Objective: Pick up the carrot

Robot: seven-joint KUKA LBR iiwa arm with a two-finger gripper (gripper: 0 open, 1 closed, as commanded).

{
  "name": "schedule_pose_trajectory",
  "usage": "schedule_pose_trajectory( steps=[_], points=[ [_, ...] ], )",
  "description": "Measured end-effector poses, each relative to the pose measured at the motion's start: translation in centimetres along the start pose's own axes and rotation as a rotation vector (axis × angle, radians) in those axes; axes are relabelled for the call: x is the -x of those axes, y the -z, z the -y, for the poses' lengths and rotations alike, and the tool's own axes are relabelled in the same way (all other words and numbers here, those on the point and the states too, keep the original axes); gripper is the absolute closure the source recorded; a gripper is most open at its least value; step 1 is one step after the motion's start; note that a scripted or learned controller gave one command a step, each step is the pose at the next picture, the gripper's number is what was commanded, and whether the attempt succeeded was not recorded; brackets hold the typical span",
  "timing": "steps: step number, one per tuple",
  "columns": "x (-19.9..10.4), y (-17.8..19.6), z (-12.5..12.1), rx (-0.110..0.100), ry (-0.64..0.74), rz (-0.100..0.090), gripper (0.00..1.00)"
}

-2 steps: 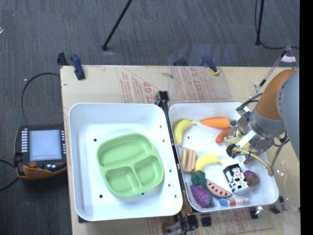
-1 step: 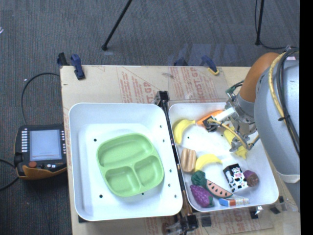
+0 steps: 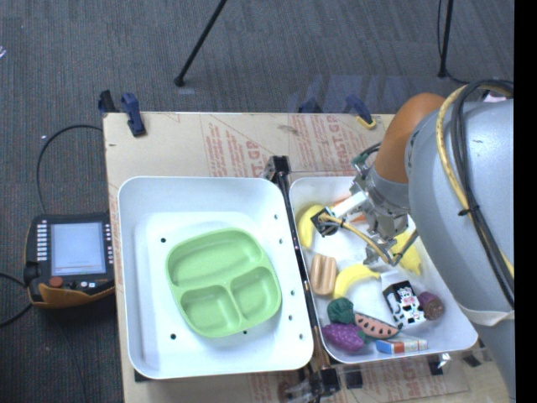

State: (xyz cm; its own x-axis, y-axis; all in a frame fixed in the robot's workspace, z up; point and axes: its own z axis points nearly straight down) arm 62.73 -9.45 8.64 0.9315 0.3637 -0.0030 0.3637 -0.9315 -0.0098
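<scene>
The carrot (image 3: 346, 202) shows as a thin orange piece in the upper part of the right bin (image 3: 453, 330), partly hidden under the gripper. My gripper (image 3: 379, 227) hangs low over that bin, just right of the carrot and close above the toys. Its grey wrist and orange band cover what lies beneath it. I cannot tell whether the carrot is touched or held.
The right bin is crowded: a yellow banana (image 3: 356, 277), a tan ice-lolly (image 3: 324, 274), broccoli (image 3: 340, 310), a watermelon slice (image 3: 375, 324), purple grapes (image 3: 342, 336) and a cow-print carton (image 3: 401, 302). A green divided plate (image 3: 222, 282) lies in the left bin (image 3: 138, 217).
</scene>
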Motion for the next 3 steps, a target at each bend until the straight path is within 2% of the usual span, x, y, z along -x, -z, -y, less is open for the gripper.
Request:
schedule_pose_trajectory(
  steps=[1,2,3],
  points=[
    [6.7,0.8,-0.2,0.026,0.18,-0.03,0.0],
    [1.8,0.0,-4.2,0.003,-0.172,0.0,0.0],
    [1.7,0.9,-3.9,-0.003,-0.164,0.004,1.0]
  ],
)
